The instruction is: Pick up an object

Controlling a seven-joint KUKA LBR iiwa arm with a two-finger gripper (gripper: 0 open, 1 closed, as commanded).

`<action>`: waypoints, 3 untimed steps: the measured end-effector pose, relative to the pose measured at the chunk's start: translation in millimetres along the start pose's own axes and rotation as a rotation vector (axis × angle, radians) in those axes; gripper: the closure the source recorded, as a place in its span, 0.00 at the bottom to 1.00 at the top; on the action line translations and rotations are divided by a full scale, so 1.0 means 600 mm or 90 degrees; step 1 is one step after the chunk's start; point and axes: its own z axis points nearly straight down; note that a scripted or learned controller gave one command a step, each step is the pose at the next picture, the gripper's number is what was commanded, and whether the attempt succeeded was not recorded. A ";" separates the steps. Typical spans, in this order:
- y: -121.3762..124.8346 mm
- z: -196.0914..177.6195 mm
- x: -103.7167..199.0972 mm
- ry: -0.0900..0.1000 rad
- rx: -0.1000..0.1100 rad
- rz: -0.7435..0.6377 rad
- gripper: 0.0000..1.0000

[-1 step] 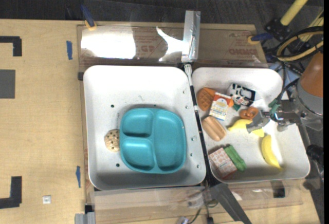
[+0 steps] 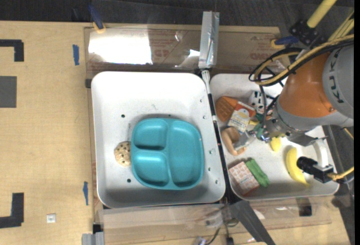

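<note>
- Overhead, two white bins sit side by side on a wooden tabletop [image 2: 45, 126].
- Left bin [image 2: 112, 92] holds a teal divided tray [image 2: 167, 152], with a speckled cookie [image 2: 122, 153] touching its left edge.
- Right bin [image 2: 270, 190] holds the graspable clutter: a banana [image 2: 292, 165], a green item [image 2: 256, 171], snack packets [image 2: 239, 120], labels unreadable.
- Arm [image 2: 309, 92] reaches low over this pile, probably to grasp; its hand [image 2: 264, 128] is buried among the packets, so whether it is apart or together cannot be told.
- "KU" shows on the arm.

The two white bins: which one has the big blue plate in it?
The left bin. A teal divided tray lies in it beside a speckled cookie; the right bin holds small jumbled items instead.
</note>
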 end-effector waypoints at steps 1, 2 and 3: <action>0.080 0.006 -0.056 -0.001 -0.008 0.130 0.00; 0.154 0.017 -0.125 0.044 0.070 0.114 0.00; 0.149 0.003 -0.122 0.046 0.081 0.113 1.00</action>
